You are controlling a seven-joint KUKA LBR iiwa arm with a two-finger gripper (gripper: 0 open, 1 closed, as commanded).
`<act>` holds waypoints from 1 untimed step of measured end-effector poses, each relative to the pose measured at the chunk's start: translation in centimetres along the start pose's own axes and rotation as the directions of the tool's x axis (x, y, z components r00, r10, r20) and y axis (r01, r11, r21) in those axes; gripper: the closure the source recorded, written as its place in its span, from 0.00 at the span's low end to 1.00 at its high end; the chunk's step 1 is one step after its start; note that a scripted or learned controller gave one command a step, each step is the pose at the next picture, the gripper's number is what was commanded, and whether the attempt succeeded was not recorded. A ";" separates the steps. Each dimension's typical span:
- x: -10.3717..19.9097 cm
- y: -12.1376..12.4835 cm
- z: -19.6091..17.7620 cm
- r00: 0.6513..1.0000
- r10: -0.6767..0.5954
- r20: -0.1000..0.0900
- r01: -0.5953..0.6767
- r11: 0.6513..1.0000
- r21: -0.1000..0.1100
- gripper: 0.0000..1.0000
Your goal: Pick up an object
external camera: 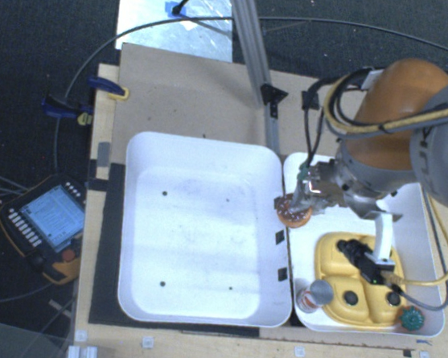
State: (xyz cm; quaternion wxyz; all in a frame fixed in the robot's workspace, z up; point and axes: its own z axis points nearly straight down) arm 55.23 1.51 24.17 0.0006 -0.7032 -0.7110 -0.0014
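A small brown round object [292, 216] hangs at the tip of my gripper [298, 204], right over the rim between the two bins. The gripper is shut on it, and its metal body covers the object's upper edge. The grey arm with its orange band comes in from the upper right over the right bin [367, 330]. A large yellow moulded object [352, 294] lies in that bin, below and to the right of the gripper.
A grey round knob [319, 292] rests against the yellow object's left side and a small green piece [411, 319] sits in the right bin's front right corner. The left bin [204, 145] lies to the gripper's left. A control pendant [45, 219] sits off the bench at left.
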 end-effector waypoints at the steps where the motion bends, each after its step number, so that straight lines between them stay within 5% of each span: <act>1: 6.1 -1.0 -0.1 1.000 -0.001 0.000 0.001 1.000 0.001 1.00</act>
